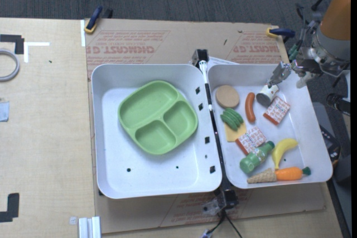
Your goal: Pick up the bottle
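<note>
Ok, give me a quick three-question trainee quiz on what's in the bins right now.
1. True or false: the green plastic bottle lies in the same shallow white bin as the green three-compartment plate.
2. Which toy touches the bottle's cap end? A) the yellow banana B) the orange carrot C) the red-and-white checkered packet
3. Where is the two-finger gripper relative to the bottle?

Key
1. False: the bottle is in the right-hand bin, the plate in the left-hand bin.
2. C.
3. Over the right-hand bin's far part, above a small grey-and-white object, well away from the bottle.
</note>
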Motion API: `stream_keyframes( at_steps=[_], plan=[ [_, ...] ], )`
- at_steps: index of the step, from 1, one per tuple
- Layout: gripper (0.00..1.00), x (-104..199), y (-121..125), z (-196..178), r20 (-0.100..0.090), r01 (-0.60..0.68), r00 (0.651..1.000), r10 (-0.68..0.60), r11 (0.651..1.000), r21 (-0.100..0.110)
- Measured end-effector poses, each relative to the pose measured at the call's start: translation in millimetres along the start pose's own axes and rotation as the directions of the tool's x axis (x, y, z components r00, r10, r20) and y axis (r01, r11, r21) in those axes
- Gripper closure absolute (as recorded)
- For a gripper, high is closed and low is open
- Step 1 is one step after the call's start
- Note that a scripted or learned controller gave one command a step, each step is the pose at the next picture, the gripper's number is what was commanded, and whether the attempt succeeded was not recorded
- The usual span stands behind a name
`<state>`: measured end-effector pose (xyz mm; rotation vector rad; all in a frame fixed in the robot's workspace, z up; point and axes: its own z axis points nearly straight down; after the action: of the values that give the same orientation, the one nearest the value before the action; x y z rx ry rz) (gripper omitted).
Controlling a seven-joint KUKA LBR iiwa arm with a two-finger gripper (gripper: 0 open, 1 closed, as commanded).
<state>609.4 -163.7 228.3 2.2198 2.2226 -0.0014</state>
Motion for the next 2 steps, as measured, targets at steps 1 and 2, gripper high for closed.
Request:
stream_keyframes(
  at_steps=[1,2],
  plan=[
    [1.00,-0.4,0.3,-9.6,0.001,0.002,1.000,-0.002,1.000,0.000],
    [1.00,91.0,-40.5,-22.3,0.000,-0.340,0.940,0.340,0.940,0.002]
  ],
)
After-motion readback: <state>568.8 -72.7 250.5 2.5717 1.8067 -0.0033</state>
